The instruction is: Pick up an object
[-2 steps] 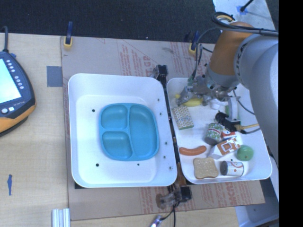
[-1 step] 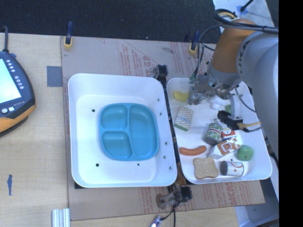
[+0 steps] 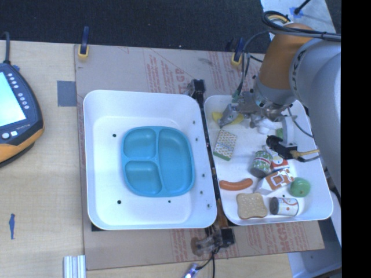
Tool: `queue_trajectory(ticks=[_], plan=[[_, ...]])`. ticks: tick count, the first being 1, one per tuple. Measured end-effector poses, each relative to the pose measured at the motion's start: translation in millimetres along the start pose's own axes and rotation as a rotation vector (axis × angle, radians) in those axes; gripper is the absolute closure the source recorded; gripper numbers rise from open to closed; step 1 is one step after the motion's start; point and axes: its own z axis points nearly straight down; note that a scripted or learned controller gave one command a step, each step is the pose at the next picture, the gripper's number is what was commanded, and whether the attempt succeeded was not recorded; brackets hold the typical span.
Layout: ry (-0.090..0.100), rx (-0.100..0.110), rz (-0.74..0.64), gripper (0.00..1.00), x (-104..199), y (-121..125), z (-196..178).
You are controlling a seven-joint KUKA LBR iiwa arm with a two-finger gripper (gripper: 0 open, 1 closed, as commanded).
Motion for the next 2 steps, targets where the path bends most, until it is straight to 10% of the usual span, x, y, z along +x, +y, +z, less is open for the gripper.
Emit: queue_trajectory(ticks=[2], plan=[[0.001, -0.002, 0.002, 0.0, 1.1, 0.4, 9.9]])
